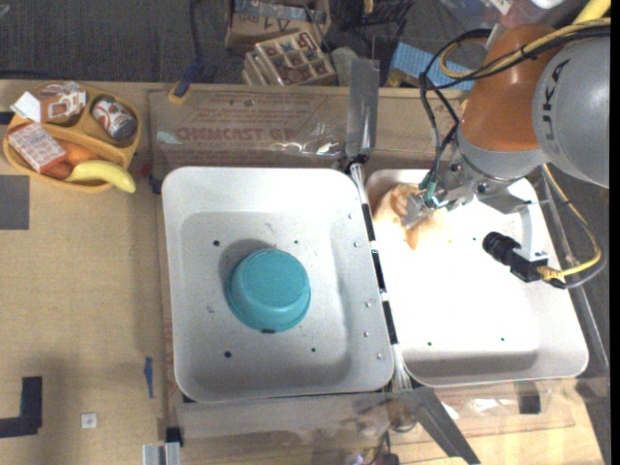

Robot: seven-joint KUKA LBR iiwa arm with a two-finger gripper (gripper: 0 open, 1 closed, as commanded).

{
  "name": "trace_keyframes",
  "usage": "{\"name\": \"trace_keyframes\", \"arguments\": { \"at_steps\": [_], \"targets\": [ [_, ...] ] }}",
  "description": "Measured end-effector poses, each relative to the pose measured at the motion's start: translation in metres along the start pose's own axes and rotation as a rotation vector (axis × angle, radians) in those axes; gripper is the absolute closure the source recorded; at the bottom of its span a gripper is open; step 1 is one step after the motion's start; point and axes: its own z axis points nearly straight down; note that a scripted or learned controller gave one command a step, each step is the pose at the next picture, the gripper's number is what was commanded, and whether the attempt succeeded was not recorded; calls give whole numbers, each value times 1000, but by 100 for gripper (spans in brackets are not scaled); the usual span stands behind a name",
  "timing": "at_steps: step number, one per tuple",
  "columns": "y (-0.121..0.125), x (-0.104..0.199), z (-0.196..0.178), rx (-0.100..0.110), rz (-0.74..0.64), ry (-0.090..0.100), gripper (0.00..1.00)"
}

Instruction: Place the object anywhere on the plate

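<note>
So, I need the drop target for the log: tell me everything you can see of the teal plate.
The teal plate is round, plain and matte, plastic by its look, with a raised rim and a flat middle. It lies level on the floor of the left white bin, near its centre, away from the walls. Nothing rests on it.

The big grey arm [572, 85] reaches in from the right. Its orange band bends down. The gripper [427, 201] hangs low.
</note>
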Motion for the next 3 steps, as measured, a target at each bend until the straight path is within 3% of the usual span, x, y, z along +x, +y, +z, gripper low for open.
{"name": "trace_keyframes", "arguments": {
  "at_steps": [1, 3],
  "targets": [
    [1, -1, -40, -2, -1, 0, 100],
    [23, 98, -45, -3, -798, 1, 100]
  ]
}}
